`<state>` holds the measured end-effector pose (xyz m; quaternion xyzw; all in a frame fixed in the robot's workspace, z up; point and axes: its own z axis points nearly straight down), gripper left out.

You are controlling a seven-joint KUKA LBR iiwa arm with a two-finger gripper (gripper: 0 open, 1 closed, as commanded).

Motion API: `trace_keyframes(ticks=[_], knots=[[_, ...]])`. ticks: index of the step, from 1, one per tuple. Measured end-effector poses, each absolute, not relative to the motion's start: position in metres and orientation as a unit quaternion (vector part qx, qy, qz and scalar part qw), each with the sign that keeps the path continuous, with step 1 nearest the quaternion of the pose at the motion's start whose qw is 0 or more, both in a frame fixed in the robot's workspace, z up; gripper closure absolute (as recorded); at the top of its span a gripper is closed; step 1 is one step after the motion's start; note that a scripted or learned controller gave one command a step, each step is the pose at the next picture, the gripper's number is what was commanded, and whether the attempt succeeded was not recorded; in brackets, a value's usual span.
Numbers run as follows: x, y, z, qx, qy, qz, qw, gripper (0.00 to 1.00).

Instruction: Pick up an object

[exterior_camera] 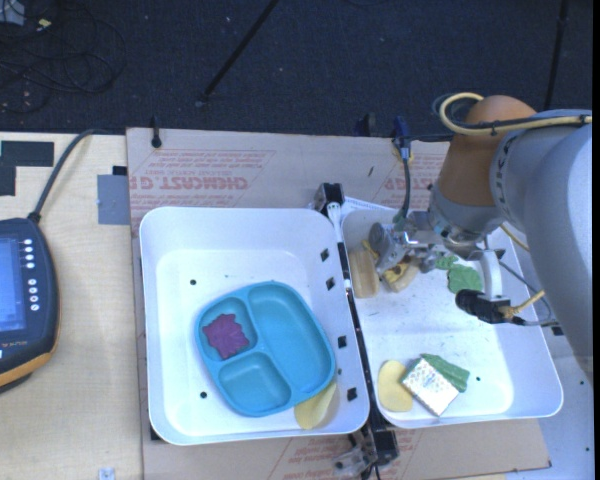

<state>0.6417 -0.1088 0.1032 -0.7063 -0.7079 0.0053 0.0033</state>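
My claw (398, 258) was down in the right bin (540, 388), near its far left corner, w/ my grey arm (540, 183) coming in from the right over the bin's far edge. Couldn't tell how the claw stood, too much clutter and blur round it. Right under and beside the claw sat a yellowish object (404, 275), and a tan piece (363, 271) lay just beside it along the bin's left wall; whether either was touched by me, couldn't tell. A green object (466, 277) lay near the bin's right side, just below my wrist. At the near edge of the right bin lay a pale yellow round thing (392, 386) touching a white block (429, 386), w/ a green piece (448, 371) against that. The left bin (170, 268) carried a blue divided plate (265, 346) w/ a purple lump (225, 334) in its left compartment, and a yellow piece (318, 408) tucked under the plate's near right edge. A pendant w/ a screen (10, 303) lay on the tabletop (80, 408) at its left edge.
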Motion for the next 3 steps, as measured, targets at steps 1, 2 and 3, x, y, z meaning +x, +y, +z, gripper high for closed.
trace_keyframes(ticks=[1,2,3], knots=[[0.577,-0.078,0.186,-0.707,-0.707,0.003,0.004,1.0],[0.58,-0.078,0.187,-0.707,-0.707,0.001,0.002,0.0],[0.537,-0.112,0.135,-0.708,-0.706,0.0026,0.004,0.0]])
